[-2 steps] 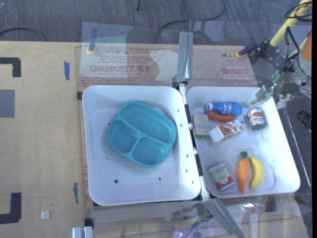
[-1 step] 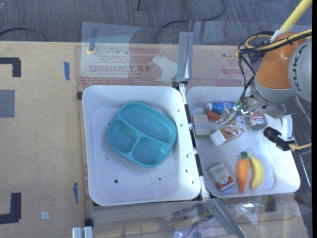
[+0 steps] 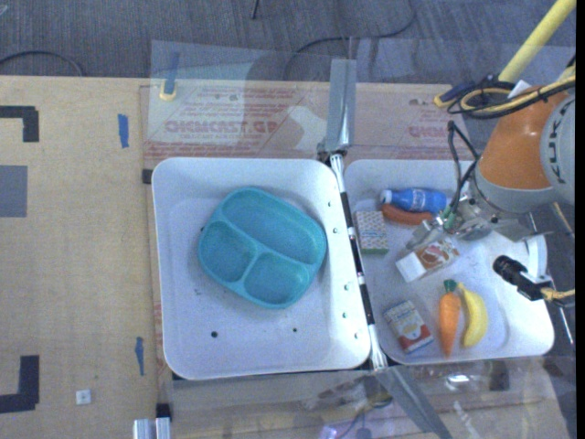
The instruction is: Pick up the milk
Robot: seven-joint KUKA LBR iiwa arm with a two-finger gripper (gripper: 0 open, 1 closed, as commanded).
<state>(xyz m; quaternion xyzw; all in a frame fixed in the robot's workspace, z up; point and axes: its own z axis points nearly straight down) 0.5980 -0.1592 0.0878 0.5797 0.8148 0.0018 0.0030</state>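
The milk [image 3: 426,261] is a small white carton with red print. It lies on its side near the middle of the right bin [image 3: 526,332]. My gripper [image 3: 439,232] hangs right over the carton's upper right end, under the grey arm with its orange band [image 3: 516,149]. From this slant I cannot see whether it touches the carton.
A blue bottle [image 3: 416,198] and an orange sausage [image 3: 407,215] lie just behind the gripper. A checked box [image 3: 371,230] sits to the left. A carrot [image 3: 448,316], a banana [image 3: 473,314] and a red box [image 3: 409,326] lie in front. The left bin [image 3: 183,337] holds a teal divided plate [image 3: 263,245].
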